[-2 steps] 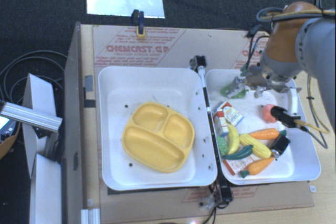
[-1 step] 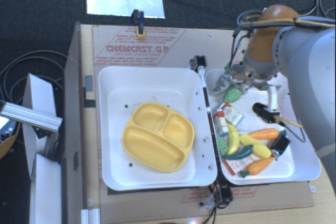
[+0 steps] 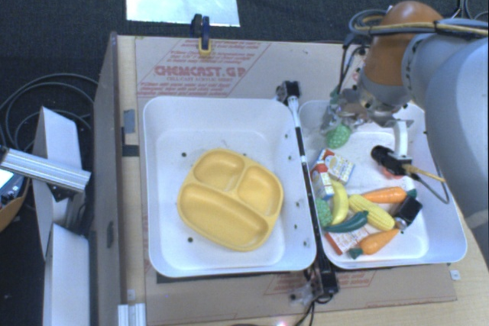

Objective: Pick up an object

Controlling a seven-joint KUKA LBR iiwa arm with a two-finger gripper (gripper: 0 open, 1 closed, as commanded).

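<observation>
Hovering fingers (image 3: pixel 337 124) just above a green toy (image 3: pixel 337 137) in the right bin (image 3: pixel 447 237), grip state impossible to tell.

Only readable thing here is the red print on the flat brown cardboard sheet (image 3: pixel 229 61) lying under the two bins: the big line looks like "CHEMCAST GP", running just above the left bin. There are smaller red lines above and below it, way too blurry to make out.
</observation>
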